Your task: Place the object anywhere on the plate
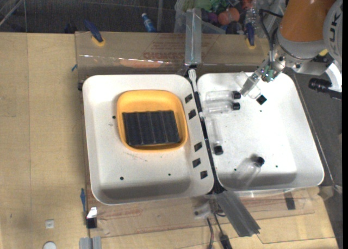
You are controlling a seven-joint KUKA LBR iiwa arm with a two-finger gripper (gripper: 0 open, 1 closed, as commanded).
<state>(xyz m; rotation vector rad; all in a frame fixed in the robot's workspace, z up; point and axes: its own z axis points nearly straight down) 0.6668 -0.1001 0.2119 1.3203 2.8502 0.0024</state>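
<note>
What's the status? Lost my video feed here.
Gripper low in right bin, beside clear bottles; nothing seen held. Yellow plate waits in left bin, dark mat on it. Path clear.

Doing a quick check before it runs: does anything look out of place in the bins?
Nothing looks spilled or damaged. The yellow plate sits in the left bin with a dark ridged insert; several clear bottles lie scattered in the right bin.

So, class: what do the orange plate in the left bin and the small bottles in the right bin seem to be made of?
Orange plate: probably plastic, with a smooth, evenly coloured, slightly glossy rim; it holds a dark ribbed insert.
Small bottles: clear plastic or glass, since the white bin shows through them; their caps are black.
</note>
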